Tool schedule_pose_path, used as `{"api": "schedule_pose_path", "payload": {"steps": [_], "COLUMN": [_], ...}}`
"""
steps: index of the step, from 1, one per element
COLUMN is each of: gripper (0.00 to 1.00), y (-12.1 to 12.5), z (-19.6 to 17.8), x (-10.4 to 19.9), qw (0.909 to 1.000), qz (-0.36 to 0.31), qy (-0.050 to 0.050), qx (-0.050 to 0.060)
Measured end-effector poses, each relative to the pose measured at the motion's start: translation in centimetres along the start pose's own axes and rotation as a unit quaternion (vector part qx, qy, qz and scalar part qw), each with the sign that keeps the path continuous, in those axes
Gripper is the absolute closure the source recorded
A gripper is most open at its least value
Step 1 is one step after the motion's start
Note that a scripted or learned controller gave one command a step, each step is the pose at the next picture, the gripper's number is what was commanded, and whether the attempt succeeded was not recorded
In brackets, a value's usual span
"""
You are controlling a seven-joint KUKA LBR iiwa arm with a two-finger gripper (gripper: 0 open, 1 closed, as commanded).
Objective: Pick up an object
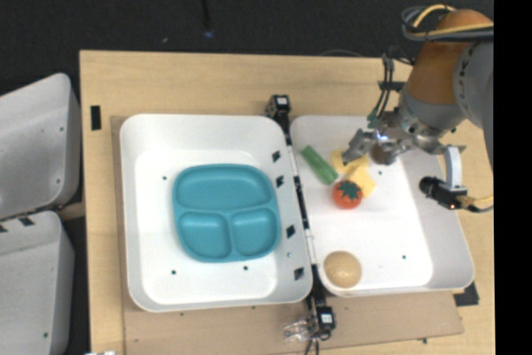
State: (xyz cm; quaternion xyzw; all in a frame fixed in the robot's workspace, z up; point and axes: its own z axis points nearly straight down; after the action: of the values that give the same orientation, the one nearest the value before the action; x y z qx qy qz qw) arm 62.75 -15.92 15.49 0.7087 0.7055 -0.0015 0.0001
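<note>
The tool (370, 147) hangs low over the yellow block (356, 176) in the right bin (432, 258); I cannot tell its state. Toy strawberry (348, 194) and green piece (318, 165) crowd close, so a descent might nudge them or miss.

arm (453, 66): cut off at right | yellow object (356, 175): partly hidden under pincer (371, 147)

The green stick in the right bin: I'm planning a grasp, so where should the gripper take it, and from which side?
Probably mid-length on the green stick, from above, fingers closing across its narrow width. It lies flat and slanted, its upper end clear; its lower end sits close to the yellow piece and the strawberry.
</note>
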Motion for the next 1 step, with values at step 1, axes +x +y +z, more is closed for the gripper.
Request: {"api": "schedule_pose_path", "payload": {"steps": [1], "gripper": [0.00], "y": [-0.01], "z": [5.18], "x": [-0.15], "qw": [1.0000], "qz": [0.002], "qy": [0.000], "qx": [0.000]}}
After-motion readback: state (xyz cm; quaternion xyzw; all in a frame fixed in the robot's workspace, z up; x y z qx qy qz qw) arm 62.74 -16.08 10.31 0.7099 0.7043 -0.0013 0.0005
